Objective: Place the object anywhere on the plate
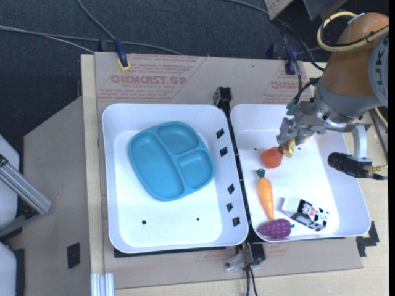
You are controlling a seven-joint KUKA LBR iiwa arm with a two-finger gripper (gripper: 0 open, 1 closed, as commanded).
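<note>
A blue divided plate (171, 160) lies in the left bin (123, 227). In the right bin (345, 196) there is a small red-orange round fruit (271, 158), with an orange carrot (265, 194) just below it. A purple bunch of grapes (274, 229) rests at the front edge, and a small white and black toy (306, 213) sits to its right. My gripper (287, 143) hangs over the right bin, just above and to the right of the round fruit and very close to it. Nothing is visibly lifted.
A black divider with clips (231, 165) runs between the two bins. The grey arm with its orange band (358, 48) reaches in from the upper right. Cables cross the dark floor behind the bench.
</note>
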